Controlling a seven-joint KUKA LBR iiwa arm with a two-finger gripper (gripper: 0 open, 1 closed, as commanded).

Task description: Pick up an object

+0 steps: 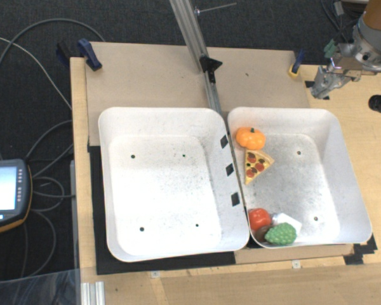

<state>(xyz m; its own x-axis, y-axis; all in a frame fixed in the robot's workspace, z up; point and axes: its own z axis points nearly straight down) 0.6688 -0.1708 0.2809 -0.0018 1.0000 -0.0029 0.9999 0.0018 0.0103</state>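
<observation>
The right bin (pixel 343 170) holds several toy foods. An orange pumpkin (pixel 250 137) lies at its upper left, with a pizza slice (pixel 256 166) just below it. At the bin's lower left corner sit a red tomato (pixel 259 218), a green bumpy piece (pixel 280 234) and a small white item (pixel 287 221) between them. My gripper (pixel 324 88) hangs at the upper right, beyond the far rim of the right bin and well away from all the objects. Nothing shows between its fingers.
The left bin (pixel 114 138) stands beside the right one. A metal pole (pixel 190 30) slants down to the gap between the bins. Blue clamps (pixel 89 53) and a yellow-blue clamp (pixel 296 65) grip the board's far edge. A pendant screen (pixel 3 192) lies at far left.
</observation>
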